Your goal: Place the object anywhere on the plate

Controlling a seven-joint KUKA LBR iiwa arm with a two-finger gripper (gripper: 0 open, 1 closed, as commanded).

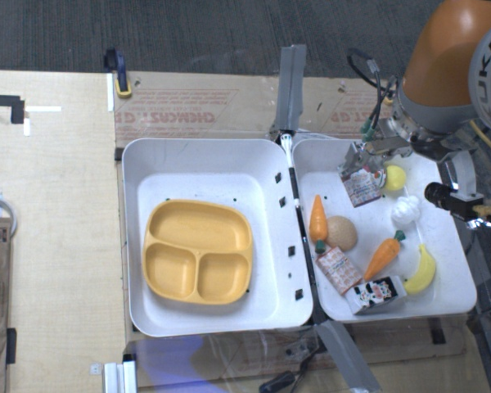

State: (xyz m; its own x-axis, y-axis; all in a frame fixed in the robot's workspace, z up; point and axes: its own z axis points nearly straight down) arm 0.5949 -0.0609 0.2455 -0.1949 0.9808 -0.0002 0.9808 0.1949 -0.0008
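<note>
A yellow plate (198, 250) with three compartments lies in the left bin (139, 219). My gripper (367, 159) hangs over the far part of the right bin (462, 297). Directly below it is a small red-and-white packet (362, 187), tilted; I cannot tell whether the gripper touches it. A yellow lemon (395, 178) sits just to the right of the packet. The arm's orange band (450, 47) fills the upper right corner.
The right bin also holds two carrots (318, 218) (382, 257), a tan round object (342, 232), a white bumpy object (406, 211), a banana (423, 270), a second red packet (338, 268) and a small carton (376, 293). A metal divider (291, 88) runs between the bins.
</note>
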